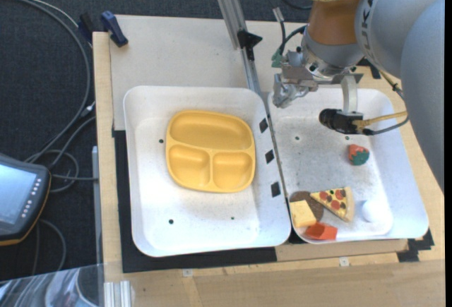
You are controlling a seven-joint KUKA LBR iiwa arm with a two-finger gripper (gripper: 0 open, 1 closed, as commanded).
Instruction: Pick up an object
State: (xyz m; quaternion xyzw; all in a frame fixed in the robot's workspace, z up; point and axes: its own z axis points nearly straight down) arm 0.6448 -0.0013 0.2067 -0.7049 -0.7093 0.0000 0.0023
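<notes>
The gripper point(284, 95) hovers at the far corner of the right bin point(395, 224), nothing visibly held; how wide it stands, I cannot tell. Nearest object, the strawberry point(358, 154), lies toward the near right.

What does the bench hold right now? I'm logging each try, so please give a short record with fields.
left bin: yellow divided plate, lying flat
right bin: strawberry toy, pizza slice toy, white ball, yellow block, orange-red piece, brown piece
cluster: most toys sit at the right bin's near edge
gripper: over the right bin's far left corner, nothing visibly held
arm: reaches in from the right
</notes>
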